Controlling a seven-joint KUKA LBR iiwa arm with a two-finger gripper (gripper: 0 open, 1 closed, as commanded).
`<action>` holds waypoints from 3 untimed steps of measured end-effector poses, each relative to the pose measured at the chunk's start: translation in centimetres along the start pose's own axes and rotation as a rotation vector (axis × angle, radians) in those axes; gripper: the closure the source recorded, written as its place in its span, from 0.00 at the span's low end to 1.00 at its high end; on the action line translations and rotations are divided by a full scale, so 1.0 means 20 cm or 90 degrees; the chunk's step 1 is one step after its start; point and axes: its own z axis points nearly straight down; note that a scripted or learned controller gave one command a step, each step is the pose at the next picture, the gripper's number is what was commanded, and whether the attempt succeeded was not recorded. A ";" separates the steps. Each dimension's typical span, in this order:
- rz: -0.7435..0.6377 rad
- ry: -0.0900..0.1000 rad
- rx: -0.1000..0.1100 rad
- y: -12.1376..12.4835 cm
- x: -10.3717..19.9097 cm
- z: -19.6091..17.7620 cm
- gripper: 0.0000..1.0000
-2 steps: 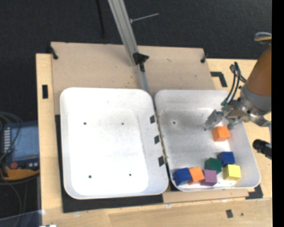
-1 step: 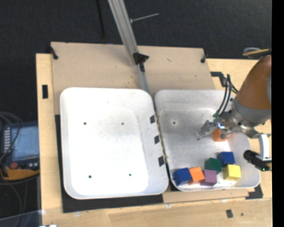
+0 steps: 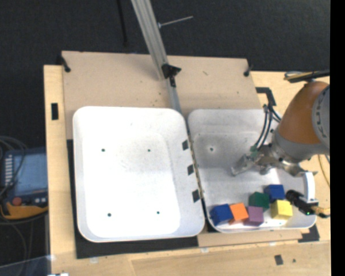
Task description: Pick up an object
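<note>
Nearest the camera, along the front wall of the right bin (image 3: 230, 125), lie the blocks: a blue block (image 3: 221, 213), an orange block (image 3: 239, 211), a purple block (image 3: 256, 214) and a yellow block (image 3: 282, 209), with a green block (image 3: 259, 199) and a second blue block (image 3: 275, 191) just behind. Farther back, the gripper (image 3: 240, 168) hangs over bare bin floor, apart from the blocks; whether it is open or closed cannot be told. The left bin (image 3: 132, 125) sits alongside.

We see a wooden bench (image 3: 132, 85) carrying two white bins: the left bin (image 3: 132, 171) and the right bin (image 3: 218, 131). A metal pole (image 3: 151, 30) rises behind them.
</note>
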 end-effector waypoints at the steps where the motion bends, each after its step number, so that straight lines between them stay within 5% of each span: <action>1: 0.005 0.001 -0.003 0.01 0.00 -0.06 1.00; 3: -0.004 0.000 -0.003 0.00 -0.06 -0.67 1.00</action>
